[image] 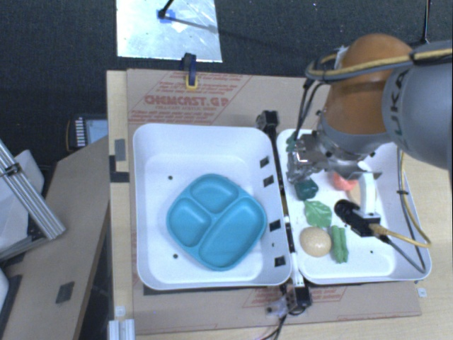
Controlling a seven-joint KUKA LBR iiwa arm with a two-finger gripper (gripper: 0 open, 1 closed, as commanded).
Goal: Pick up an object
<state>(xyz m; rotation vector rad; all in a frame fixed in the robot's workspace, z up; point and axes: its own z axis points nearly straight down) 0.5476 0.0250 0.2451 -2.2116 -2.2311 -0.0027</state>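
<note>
Currently my tool (pixel 306 163) sits low in the right bin (pixel 386 264), just above the teal piece (pixel 306 188); can't tell its opening, wrist blocks it; nothing visibly held; blue tray (pixel 216 220) fills left bin (pixel 152 147).

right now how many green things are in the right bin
3 that I can make out: a dark teal piece just under the gripper, a light green lump below it, and a long green piece beside the beige ball. The arm may hide more.
</note>
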